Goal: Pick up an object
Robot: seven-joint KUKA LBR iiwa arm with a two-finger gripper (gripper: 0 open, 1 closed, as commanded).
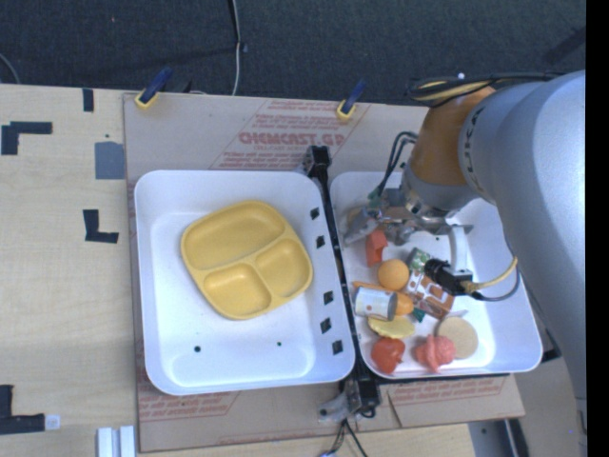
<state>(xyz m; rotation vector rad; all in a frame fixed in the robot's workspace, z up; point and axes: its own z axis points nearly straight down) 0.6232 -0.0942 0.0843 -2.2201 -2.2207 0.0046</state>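
Round orange ball (393, 274) amid toys

Robotics lab: arm (533, 160) reaching over two bins (152, 255) clamped (152, 91) on a taped bench (48, 208), cables trailing.

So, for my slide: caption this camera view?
Grey arm over right bin's toy food; yellow divided plastic plate in left bin.

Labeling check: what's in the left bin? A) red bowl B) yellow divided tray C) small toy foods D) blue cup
B: the yellow divided tray lies alone in the left bin; the small toy foods are piled in the right bin.
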